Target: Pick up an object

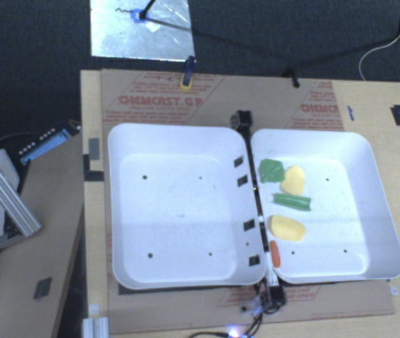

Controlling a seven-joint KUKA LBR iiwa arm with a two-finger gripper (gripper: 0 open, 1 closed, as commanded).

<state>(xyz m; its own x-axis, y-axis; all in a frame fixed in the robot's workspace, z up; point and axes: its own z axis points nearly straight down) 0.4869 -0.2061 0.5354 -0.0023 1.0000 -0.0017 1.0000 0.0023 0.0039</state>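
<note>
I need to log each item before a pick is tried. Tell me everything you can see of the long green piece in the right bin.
The long green piece is a slim, smooth, plastic-looking pod shape, dark green, lying flat on the right bin's white floor. It runs roughly left to right, tilted slightly downward toward the right. It sits between two yellow pieces, the upper one very close or touching, the lower one just apart.

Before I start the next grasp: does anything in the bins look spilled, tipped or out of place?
Nothing spilled. All five items crowd the right bin's left side, and the small red piece lies tight against the divider wall, an awkward spot for a grasp. The left bin looks normal.
</note>
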